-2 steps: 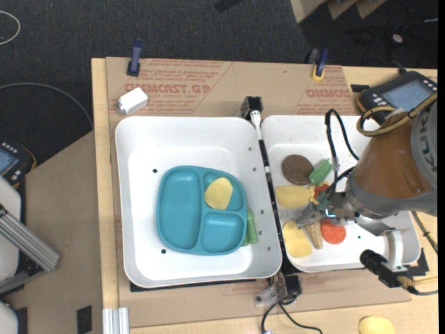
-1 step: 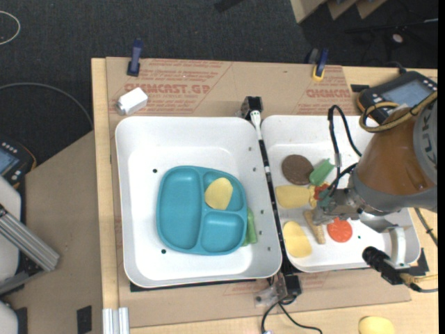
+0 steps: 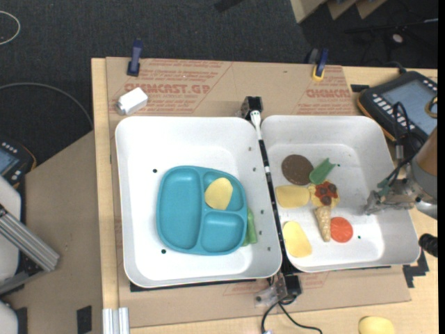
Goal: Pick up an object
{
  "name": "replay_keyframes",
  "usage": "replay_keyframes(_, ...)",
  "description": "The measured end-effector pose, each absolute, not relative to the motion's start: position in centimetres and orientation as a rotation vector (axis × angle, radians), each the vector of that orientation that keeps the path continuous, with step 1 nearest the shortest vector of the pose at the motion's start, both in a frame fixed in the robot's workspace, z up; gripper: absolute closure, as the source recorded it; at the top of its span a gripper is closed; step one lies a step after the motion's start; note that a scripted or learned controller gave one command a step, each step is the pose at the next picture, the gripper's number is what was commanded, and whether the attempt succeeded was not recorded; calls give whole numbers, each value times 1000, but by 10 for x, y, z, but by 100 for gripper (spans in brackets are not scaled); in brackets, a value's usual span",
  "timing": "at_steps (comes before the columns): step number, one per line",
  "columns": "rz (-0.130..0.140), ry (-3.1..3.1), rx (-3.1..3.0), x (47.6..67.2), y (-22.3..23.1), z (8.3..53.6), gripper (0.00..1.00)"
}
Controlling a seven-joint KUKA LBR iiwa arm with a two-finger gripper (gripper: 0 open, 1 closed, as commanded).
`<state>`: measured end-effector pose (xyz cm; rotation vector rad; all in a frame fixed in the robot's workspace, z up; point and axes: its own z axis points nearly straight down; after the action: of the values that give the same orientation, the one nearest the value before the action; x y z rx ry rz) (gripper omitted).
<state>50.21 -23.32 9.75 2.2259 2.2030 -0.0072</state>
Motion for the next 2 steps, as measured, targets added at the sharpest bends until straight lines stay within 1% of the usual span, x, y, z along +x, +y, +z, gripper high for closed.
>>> replay_keyframes(1,5,2213,2215,480,-225,216,100)
replay_keyframes(2,21,2229,2197,486,-107,344,100)
